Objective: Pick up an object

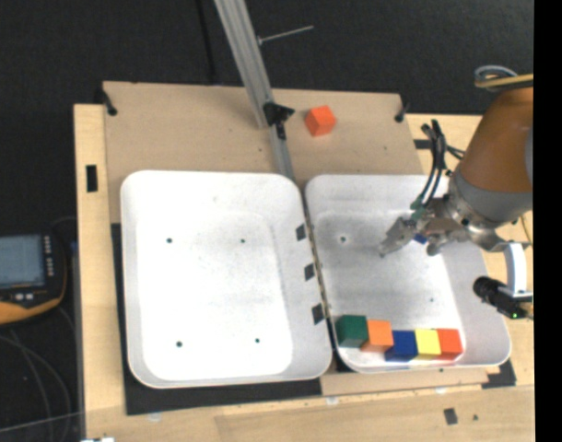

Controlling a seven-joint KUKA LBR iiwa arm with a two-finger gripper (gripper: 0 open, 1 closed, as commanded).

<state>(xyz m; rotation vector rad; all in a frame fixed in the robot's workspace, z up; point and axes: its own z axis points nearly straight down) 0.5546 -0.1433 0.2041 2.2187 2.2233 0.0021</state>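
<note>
While my pincer hangs over the right bin, I see its fingers apart, gripping nothing. 5 blocks line that bin's near wall; 1 orange cube sits on the desk behind.

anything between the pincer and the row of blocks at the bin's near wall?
No. In the camera view, bare white floor of the right bin separates the pincer from the row of small coloured cube blocks.

Off the bins: a stray cube and a handset

An orange cube sits on the brown board behind the bins, just beside a slanted metal pole; a handheld screen device lies far left.
</note>
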